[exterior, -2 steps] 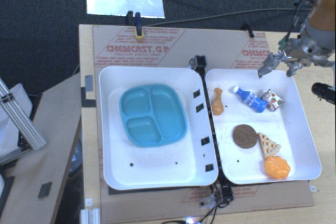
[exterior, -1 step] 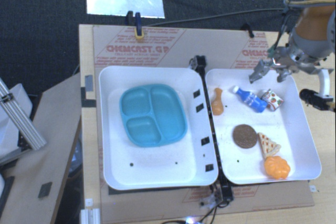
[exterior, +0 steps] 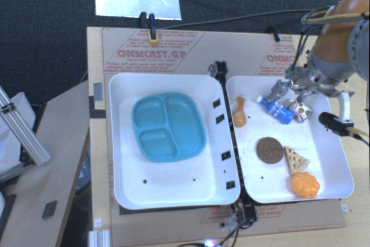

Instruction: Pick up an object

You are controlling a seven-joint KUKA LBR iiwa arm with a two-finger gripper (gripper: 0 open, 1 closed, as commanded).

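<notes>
The gripper (exterior: 287, 93) hangs low in the right bin (exterior: 341, 179), just above a blue toy (exterior: 276, 110) (a red-and-white one (exterior: 300, 113) lies beside it). Whether its fingers grip anything cannot be told.

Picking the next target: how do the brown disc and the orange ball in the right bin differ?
The brown disc is flat, dark and round; the orange ball is bright, lumpy and stands taller. The disc lies near the middle of the right bin; the ball sits in the front corner, close to the wall. Both are apart from the gripper, and each lies next to the pizza slice.
</notes>
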